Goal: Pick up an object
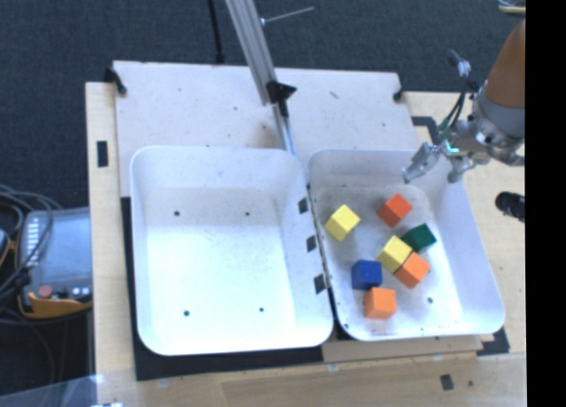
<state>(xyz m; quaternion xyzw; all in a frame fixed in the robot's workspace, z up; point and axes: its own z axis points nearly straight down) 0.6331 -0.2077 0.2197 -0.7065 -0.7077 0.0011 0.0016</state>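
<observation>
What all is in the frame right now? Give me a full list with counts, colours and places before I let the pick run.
yellow cubes: 2, yellow, right bin, one upper left, one mid-cluster
orange cubes: 3, orange, right bin, one at top, two lower
green cube: 1, dark green, right bin, touching the mid-cluster yellow one
blue cube: 1, blue, right bin, lower left of cluster
left bin: 1, white, left half of bench
right bin: 1, white, holds all cubes
gripper: 1, grey metal, open, above right bin's upper edge, holding nothing
</observation>
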